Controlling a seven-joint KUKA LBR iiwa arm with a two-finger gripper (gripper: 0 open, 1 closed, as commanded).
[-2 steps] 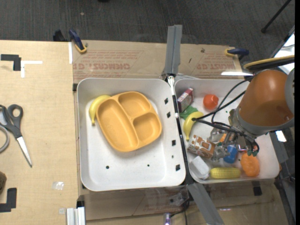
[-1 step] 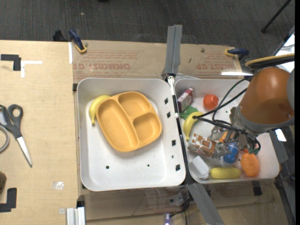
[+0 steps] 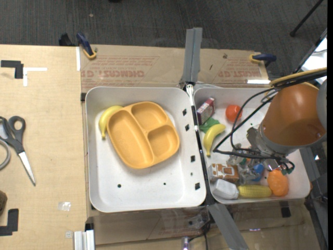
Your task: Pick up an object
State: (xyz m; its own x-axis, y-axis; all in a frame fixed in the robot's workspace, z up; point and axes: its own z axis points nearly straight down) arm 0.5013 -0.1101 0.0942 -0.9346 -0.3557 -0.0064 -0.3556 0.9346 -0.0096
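Observation:
My gripper (image 3: 254, 164) reaches down into the right bin (image 3: 221, 91) under the orange wrist band (image 3: 292, 114), with black cables around it. It hangs over a blue object (image 3: 256, 171), close to a brown packet (image 3: 225, 171). Around it lie an orange fruit (image 3: 278, 183), a corn cob (image 3: 254, 191), a white object (image 3: 225, 190), a banana (image 3: 213, 135), a green item (image 3: 208, 124), a dark red box (image 3: 206, 108) and a small red ball (image 3: 233, 112). The wrist hides what is directly beneath the gripper.
The left bin (image 3: 140, 191) holds a yellow divided plate (image 3: 143, 134) with a second banana (image 3: 106, 119) tucked behind its left edge. Scissors (image 3: 18, 145) lie on the wooden bench at far left. A grey bar (image 3: 192, 56) stands between the bins at the back.

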